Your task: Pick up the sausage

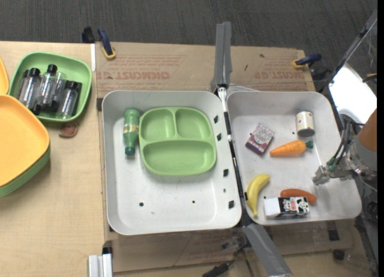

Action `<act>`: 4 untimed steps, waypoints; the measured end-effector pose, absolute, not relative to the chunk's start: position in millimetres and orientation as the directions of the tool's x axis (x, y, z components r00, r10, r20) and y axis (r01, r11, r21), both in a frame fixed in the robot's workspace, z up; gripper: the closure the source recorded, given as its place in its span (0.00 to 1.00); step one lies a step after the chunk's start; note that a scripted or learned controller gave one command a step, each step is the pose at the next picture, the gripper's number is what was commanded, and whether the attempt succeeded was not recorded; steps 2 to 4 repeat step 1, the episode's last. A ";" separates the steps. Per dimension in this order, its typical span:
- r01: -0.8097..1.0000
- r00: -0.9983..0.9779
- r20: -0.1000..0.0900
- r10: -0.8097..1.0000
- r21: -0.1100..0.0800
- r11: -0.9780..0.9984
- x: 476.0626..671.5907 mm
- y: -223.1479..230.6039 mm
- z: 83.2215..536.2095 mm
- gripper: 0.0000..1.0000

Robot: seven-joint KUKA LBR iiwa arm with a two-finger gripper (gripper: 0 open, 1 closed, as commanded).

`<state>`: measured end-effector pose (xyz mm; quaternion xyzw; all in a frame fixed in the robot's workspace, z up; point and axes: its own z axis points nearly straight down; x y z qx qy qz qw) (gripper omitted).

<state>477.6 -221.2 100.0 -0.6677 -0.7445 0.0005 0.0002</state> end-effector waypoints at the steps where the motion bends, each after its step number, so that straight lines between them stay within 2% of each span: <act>1: 0.992 0.126 0.001 0.992 -0.003 -0.126 477.1 -161.2 90.7 1.00; 4: 0.992 0.126 0.001 0.992 -0.003 -0.126 477.1 -161.2 90.7 1.00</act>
